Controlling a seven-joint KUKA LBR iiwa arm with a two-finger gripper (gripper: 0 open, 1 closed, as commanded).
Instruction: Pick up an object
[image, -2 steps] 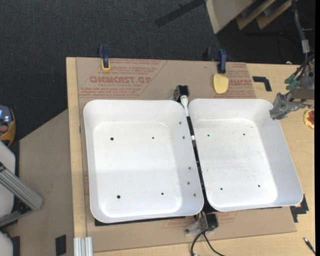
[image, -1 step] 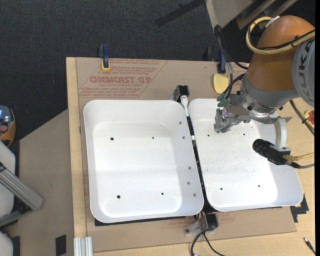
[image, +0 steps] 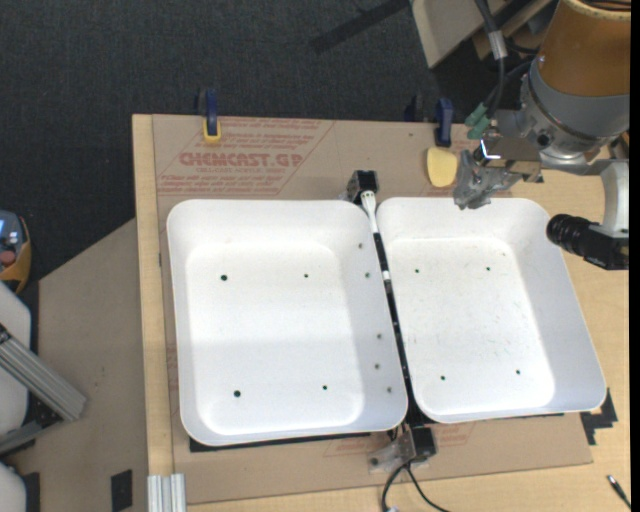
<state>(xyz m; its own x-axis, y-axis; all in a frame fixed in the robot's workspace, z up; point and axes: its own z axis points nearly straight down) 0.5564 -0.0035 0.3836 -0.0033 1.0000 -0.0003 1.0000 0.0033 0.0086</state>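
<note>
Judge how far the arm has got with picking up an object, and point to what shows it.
Done: the gripper has reached the far rim of the right bin, beside a yellow object lying outside the bins. In hand: nothing visible between its fingers. Left: the grasp and lift.

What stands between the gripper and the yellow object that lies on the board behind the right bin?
Nothing visible does. The yellow object lies on the bare brown board, just left of the gripper, which hangs over the far rim of the right bin.
</note>
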